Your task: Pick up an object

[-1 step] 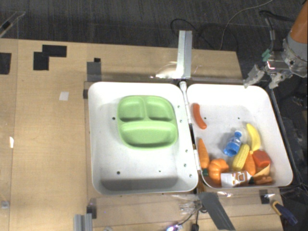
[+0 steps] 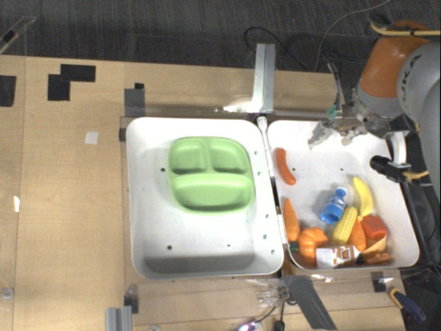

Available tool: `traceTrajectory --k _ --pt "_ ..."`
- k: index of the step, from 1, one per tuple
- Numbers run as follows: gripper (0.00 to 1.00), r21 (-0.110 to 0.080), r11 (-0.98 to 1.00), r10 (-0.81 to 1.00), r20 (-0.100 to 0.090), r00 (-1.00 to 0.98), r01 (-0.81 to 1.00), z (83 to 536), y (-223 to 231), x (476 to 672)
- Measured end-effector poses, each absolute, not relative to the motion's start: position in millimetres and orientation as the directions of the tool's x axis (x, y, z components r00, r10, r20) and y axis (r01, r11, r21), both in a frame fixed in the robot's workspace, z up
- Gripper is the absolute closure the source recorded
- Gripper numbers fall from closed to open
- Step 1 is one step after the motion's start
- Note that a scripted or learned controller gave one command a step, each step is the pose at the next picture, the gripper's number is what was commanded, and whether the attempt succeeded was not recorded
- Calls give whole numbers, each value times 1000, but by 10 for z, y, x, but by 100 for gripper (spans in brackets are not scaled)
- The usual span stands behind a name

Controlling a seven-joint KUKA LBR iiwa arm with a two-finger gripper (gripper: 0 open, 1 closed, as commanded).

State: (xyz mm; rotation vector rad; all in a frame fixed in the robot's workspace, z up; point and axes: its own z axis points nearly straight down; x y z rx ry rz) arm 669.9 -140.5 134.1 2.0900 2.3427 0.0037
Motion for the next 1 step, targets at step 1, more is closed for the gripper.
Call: traceTrajectory --k 1 --pt "0 8 140 990 -2 -140 990 880 -1285 6713"
